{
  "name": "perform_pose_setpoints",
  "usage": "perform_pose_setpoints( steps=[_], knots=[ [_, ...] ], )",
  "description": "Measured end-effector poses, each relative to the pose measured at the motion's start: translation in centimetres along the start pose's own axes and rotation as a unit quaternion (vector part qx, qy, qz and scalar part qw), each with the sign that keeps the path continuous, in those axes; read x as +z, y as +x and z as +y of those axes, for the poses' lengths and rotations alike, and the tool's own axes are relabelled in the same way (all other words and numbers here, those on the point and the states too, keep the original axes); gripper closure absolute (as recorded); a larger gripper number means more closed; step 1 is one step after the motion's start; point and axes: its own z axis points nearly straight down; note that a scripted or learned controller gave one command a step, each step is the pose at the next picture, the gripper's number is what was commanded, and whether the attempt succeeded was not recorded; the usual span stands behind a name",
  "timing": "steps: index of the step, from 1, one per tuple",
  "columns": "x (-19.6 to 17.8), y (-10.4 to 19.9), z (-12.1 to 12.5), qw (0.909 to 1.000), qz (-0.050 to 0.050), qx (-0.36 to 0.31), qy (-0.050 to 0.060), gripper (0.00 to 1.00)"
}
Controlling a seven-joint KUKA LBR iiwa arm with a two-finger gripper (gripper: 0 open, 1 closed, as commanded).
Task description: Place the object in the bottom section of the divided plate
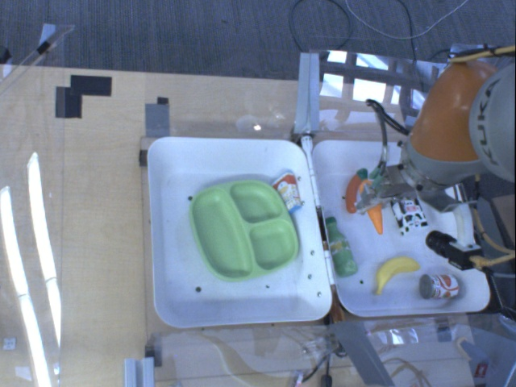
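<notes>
divided plate [242, 230] in left bin [173, 216]

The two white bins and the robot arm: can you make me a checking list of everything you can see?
Surface: wooden bench bearing a left bin and a right bin.
Job's things: green divided plate in the left bin; nothing lies in its sections.
Clutter: small packet at the plate's edge; green bottle by the bins' divide; carrot, toy cow, banana and can in the right bin.
Grippers: gripper low over the carrot.
Cables: black cables on the floor.
Surroundings: grey carpet.
</notes>
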Motion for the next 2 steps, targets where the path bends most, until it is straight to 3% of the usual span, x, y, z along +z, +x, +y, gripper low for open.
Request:
perform_pose_setpoints(
  steps=[1, 2],
  knots=[
    [-5.1, 2.8, -1.1, 0.9993, -0.001, -0.039, -0.001, 1.0],
    [0.2, 9.4, 3.4, 0.9999, 0.0, -0.016, 0.002, 1.0]
  ],
)
